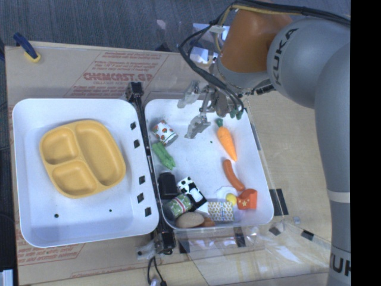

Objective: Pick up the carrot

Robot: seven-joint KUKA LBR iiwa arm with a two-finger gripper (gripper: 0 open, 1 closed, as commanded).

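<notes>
The carrot [227,142], orange with a small green top, lies in the right bin [196,159] near its right wall, pointing down the view. My gripper [205,115] hangs over the upper part of that bin, just up and left of the carrot's green end. Its grey fingers [195,127] are spread apart and hold nothing. The arm's orange band sits above it at the top of the view.
A yellow divided plate [80,157] lies in the left bin [36,219]. The right bin also holds a small can [164,131], a green pod [163,155], a sausage [233,175], a red block [247,199] and several toys crowded along its lower edge.
</notes>
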